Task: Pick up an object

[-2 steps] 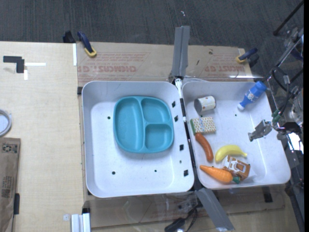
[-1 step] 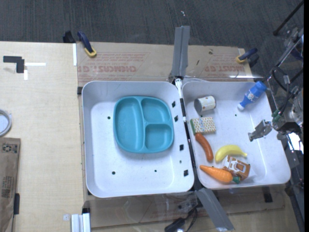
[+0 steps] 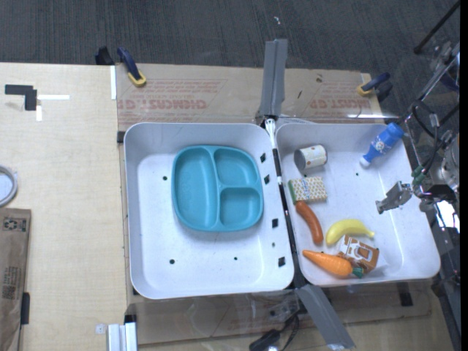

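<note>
From above, a pale wooden bench (image 3: 58, 159) bears two shallow white bins side by side, with dark carpet beyond its far edge and brown cardboard (image 3: 197, 97) clamped under the bins. The left bin (image 3: 146, 218) holds a teal divided plate (image 3: 217, 189). The right bin (image 3: 409, 218) holds the loose objects: a small can (image 3: 311, 158) on its side, a patterned block (image 3: 308, 189), a sausage (image 3: 310, 221), a banana (image 3: 348, 229), a carrot (image 3: 328, 263), a small printed carton (image 3: 360, 254) and a blue bottle (image 3: 382, 144) at the far right corner. The gripper (image 3: 393, 197) hangs over the right bin's right side, near nothing, its fingers slightly apart with nothing between them.
</note>
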You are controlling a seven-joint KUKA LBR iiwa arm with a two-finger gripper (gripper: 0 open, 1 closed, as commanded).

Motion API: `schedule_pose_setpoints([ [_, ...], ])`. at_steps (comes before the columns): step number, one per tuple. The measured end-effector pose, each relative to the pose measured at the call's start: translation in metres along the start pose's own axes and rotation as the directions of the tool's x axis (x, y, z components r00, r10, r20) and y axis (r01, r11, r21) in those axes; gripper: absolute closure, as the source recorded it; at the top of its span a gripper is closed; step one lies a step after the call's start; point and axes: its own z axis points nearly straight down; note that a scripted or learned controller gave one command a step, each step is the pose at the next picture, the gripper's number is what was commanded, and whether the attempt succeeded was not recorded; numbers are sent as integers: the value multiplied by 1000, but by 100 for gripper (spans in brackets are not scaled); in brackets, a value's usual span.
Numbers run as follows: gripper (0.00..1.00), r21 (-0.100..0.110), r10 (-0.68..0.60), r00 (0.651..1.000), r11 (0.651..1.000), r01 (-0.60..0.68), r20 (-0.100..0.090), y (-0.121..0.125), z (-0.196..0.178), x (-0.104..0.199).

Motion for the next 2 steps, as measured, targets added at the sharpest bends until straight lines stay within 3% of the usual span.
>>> schedule_pose_setpoints([
  [1,0,2,-100,995,995,100,-2,-5,128,47],
  [2,100,1,-95,995,995,95,-1,-4,118,46],
])
